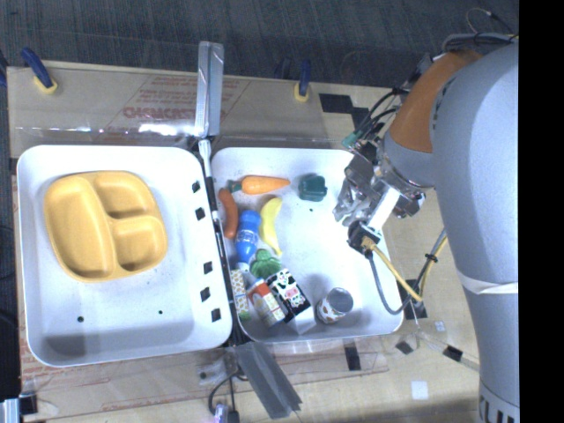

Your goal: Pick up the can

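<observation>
Below, wooden bench (106, 95) bears two white bins (53, 324); dark floor (264, 16) behind.

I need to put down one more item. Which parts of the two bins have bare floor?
Bare floor: left bin in front of the yellow tray; right bin between the banana, the can and the gripper. Crowded: along the divider, carrot down to the cartons.

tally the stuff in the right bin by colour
Orange: 2, carrot and a darker piece
Yellow: 1, banana
Blue: 1, bottle
Green: 2, teal piece and a leafy one
Silver: 1, can
Printed cartons: 2
Total: 9
</observation>
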Controlling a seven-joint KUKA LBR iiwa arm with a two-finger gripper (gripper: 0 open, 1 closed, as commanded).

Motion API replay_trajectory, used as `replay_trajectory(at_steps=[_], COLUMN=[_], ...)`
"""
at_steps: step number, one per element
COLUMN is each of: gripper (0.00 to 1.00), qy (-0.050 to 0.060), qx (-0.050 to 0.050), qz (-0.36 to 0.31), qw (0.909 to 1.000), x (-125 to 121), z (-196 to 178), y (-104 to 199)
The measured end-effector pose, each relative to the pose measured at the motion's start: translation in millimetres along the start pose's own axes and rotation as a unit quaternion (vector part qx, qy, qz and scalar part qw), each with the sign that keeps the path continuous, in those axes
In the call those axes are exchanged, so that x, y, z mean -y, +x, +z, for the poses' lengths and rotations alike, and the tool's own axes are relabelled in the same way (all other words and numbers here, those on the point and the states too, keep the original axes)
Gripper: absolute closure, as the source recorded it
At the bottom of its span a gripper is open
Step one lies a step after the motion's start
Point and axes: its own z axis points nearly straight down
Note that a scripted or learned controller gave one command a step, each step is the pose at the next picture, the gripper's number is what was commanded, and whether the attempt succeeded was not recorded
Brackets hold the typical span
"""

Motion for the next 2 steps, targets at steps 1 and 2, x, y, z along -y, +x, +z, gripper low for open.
replay_trajectory(at_steps=[1, 2], gripper=[0.00, 0.00], qy=[0.000, -0.002], qx=[0.000, 0.000], qz=[0.000, -0.045], qw=[1.0000, 0.9990], x=[0, 71], z=[0, 58], y=[0, -30])
